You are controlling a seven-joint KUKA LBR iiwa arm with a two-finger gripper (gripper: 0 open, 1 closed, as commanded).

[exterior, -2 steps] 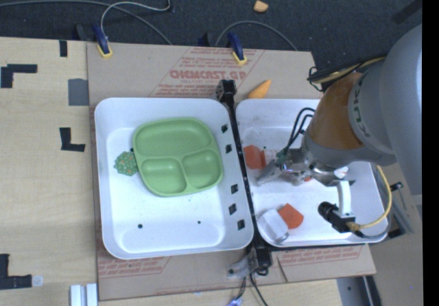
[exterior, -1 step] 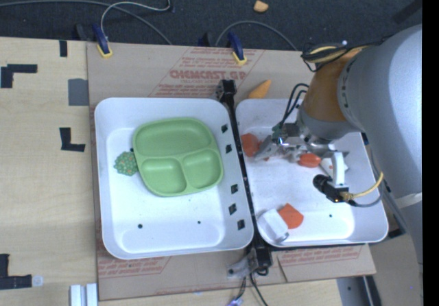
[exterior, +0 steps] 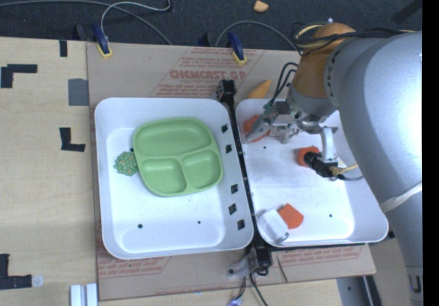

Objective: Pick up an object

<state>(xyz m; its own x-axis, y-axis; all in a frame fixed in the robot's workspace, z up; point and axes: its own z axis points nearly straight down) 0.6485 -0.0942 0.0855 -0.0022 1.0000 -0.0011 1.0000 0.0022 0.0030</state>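
Arm comes in from the right edge, bent down over the right bin (exterior: 357, 226), gripper (exterior: 269, 126) at that bin's upper left corner. Can't tell its state from here. An orange piece (exterior: 251, 126) sits right at it, long axis slanting; held or not, can't tell. 2 white bins; left bin (exterior: 164, 239) has 1 green tray (exterior: 178, 156). 1 orange block (exterior: 291, 215) lower in right bin.

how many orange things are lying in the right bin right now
3 that I can see: one orange piece near the bin's top left by the tool, one mid-right, one at the bottom beside a white object. The arm may hide more.
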